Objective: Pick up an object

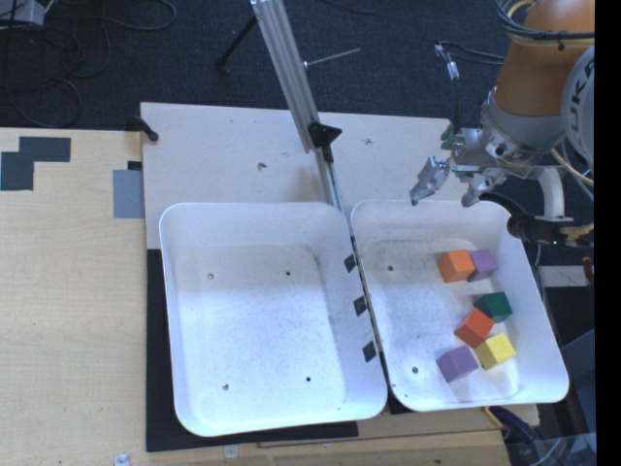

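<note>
Look toward two o'clock: your arm (543,56) wears a rounded orange band above a grey wrist, black cables looping beside it, ending in a gripper (448,186) with two pale metallic fingers.

Left bin (184,260): white plastic, smooth, faint sheen, floor finely speckled grey.
Right bin (408,260): the same white plastic, with the same speckling.
Blocks in the right bin, all matt and smooth-faced: orange block (454,266), lilac block (483,262), green block (496,306), red block (473,327), yellow block (498,349), purple block (456,363).
Worktop (68,289): pale wood-grain panel left of the left bin, matt.
Rail (291,76): ribbed silver metal, behind the bins.
Claw (448,190): dull grey metal.
Arm shell (543,56): glossy orange.
</note>
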Action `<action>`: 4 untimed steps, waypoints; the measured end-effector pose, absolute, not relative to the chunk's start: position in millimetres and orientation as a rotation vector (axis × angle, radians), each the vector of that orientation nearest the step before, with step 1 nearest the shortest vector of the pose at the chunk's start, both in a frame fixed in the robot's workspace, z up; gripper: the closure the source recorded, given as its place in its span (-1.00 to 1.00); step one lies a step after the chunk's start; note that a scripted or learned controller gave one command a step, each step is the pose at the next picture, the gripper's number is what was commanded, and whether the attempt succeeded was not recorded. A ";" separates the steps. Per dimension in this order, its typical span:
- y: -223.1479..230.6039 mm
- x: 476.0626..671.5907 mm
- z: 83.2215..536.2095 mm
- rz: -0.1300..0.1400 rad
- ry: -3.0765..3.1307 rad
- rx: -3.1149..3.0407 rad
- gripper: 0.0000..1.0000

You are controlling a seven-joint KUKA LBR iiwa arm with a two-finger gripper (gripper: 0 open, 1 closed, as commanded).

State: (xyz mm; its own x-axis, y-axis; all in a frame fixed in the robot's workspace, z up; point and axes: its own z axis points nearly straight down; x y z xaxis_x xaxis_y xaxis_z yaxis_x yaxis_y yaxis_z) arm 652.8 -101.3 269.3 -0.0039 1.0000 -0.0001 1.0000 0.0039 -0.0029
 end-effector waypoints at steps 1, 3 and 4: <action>-165.1 664.4 120.6 0.011 -2.213 -2.219 -1.00; -205.1 630.4 100.1 0.002 -2.212 -2.227 1.00; -118.3 647.3 235.2 -0.008 -2.230 -2.219 1.00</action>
